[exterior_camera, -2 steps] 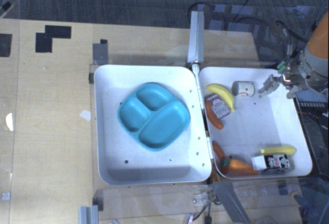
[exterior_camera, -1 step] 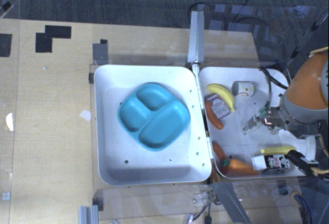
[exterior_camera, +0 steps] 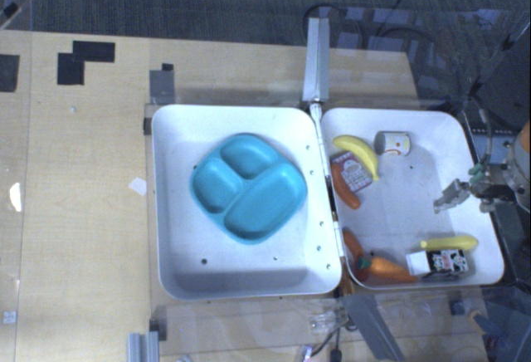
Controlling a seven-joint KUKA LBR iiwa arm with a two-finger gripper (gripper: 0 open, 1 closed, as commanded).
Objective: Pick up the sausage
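White plastic is lining both shallow bins on the pale wooden bench (exterior_camera: pixel 75 203). The left bin (exterior_camera: pixel 178 269) is holding a blue, three-compartment plate (exterior_camera: pixel 249 188), which is lying a little far of the bin's middle. The right bin (exterior_camera: pixel 431 128) is carrying the smaller things. The reddish-brown sausage (exterior_camera: pixel 346 194) is lying against that bin's left wall, partly covered by a small red and white printed packet (exterior_camera: pixel 353 172) that is resting on it. A curved yellow banana (exterior_camera: pixel 358 154) is touching the packet on its far side, and a small grey cylinder-shaped can (exterior_camera: pixel 392 143) is lying just right of the banana. At the near left corner an orange carrot (exterior_camera: pixel 388 270) is lying beside another reddish piece (exterior_camera: pixel 352 242). Near it to the right, a black and white box (exterior_camera: pixel 438 262) is sitting under a thin yellow stick-shaped object (exterior_camera: pixel 449 243).

The grey two-finger gripper (exterior_camera: pixel 450 196) is hovering over the right side of the right bin, well apart from the sausage, gripping nothing; whether its fingers are apart or together I cannot tell.
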